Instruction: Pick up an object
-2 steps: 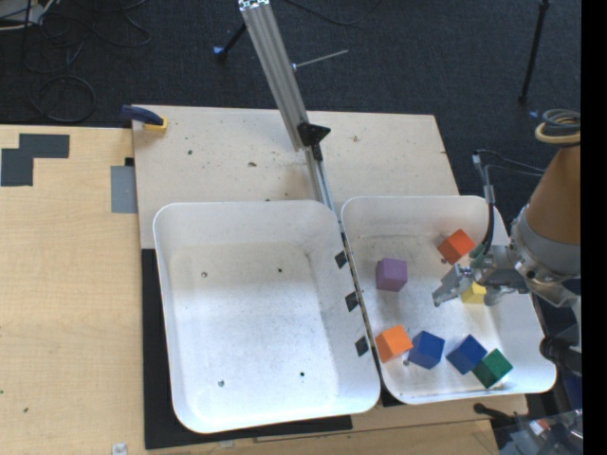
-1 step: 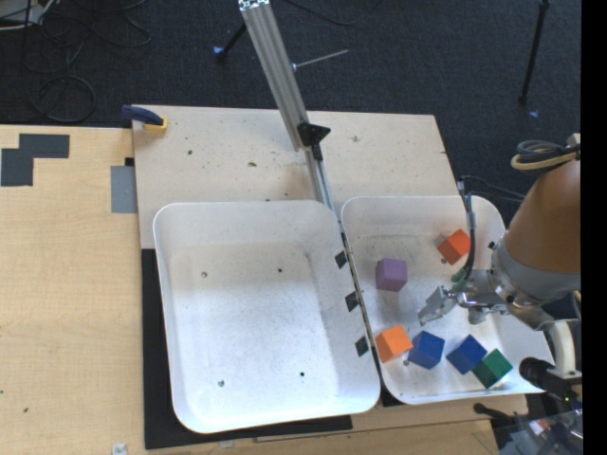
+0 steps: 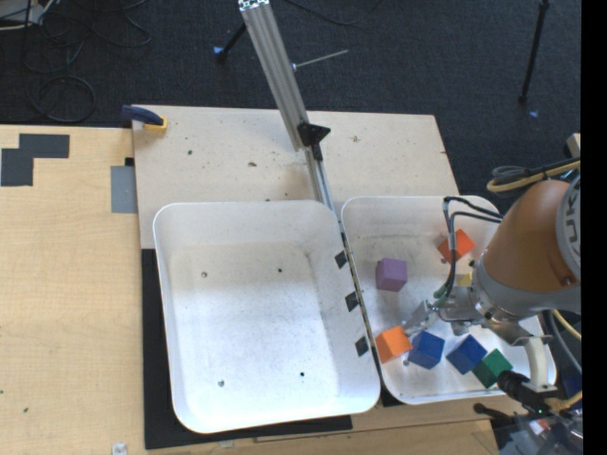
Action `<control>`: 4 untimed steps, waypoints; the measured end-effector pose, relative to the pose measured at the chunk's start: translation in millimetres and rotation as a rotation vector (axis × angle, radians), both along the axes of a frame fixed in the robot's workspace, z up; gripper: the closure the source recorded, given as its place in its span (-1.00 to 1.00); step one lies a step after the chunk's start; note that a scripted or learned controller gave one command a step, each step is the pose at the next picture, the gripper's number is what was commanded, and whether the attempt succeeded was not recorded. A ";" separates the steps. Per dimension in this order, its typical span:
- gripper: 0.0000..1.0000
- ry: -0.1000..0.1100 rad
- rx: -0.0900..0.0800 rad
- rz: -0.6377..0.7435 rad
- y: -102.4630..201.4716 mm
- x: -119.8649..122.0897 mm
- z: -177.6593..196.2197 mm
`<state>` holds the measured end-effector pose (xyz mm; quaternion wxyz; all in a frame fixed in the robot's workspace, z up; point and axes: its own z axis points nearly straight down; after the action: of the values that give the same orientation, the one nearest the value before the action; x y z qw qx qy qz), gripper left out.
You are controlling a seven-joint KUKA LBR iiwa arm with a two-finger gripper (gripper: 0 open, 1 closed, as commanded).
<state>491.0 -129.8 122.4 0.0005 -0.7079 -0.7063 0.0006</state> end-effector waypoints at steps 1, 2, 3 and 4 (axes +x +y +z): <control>1.00 0.002 0.001 -0.007 -1.2 -0.9 10.6; 1.00 -0.003 0.000 0.003 -0.2 6.2 54.5; 1.00 -0.004 0.000 0.003 -1.2 7.1 95.3; 1.00 0.000 0.002 0.007 44.9 36.1 97.9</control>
<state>527.1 -84.9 220.3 0.0011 -0.7053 -0.7089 -0.0003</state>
